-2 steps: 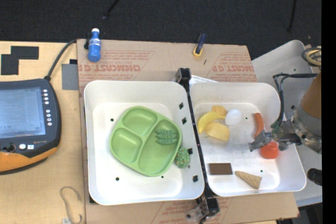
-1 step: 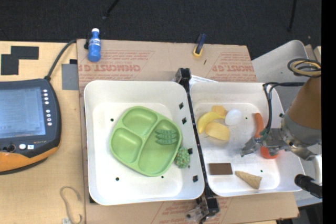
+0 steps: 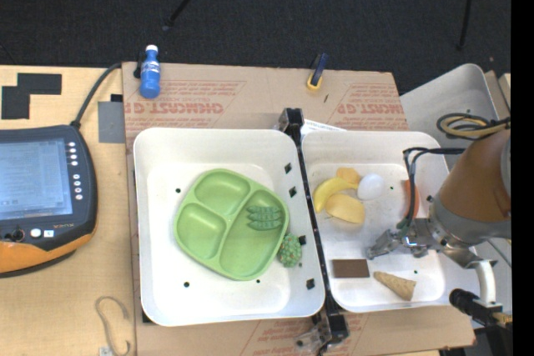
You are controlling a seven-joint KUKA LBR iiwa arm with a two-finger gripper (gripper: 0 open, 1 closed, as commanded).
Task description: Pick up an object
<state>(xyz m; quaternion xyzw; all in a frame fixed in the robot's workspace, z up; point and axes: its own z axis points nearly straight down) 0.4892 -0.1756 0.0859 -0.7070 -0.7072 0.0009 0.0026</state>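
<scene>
**In the right bin: claw down, nothing picked yet**

At the bench's near edge, right bin (image 3: 425,296): cone (image 3: 395,284) lies by the front wall, brown block (image 3: 350,268) just left of it. Both loose on the floor.

Just behind them the gripper (image 3: 385,244) sits low over the bin floor, reaching in from the right. Fingers look spread, pointing left, with nothing between them. The claw is near the block and the cone but I can't tell if it touches either. So my read: approach done, grasp and lift both left to do.

Further back in that bin: banana (image 3: 327,193), yellow wedge (image 3: 348,211), white egg (image 3: 370,186), bunched together, apart from the claw. Orange stick (image 3: 406,198) near the right wall, partly behind the cable.

Left bin (image 3: 150,279): green tray (image 3: 221,223) with a pea pod (image 3: 264,217) on it, small green lump (image 3: 291,250) touching its right rim.

Obstacles: the divider (image 3: 302,204) is well left of the claw and the block sits flat, so likely hard to pinch. The cone looks easier.

Far side: blue bottle (image 3: 150,72) and clamp (image 3: 317,72) on the cardboard, pendant (image 3: 37,188) off left. None are in the way.
</scene>
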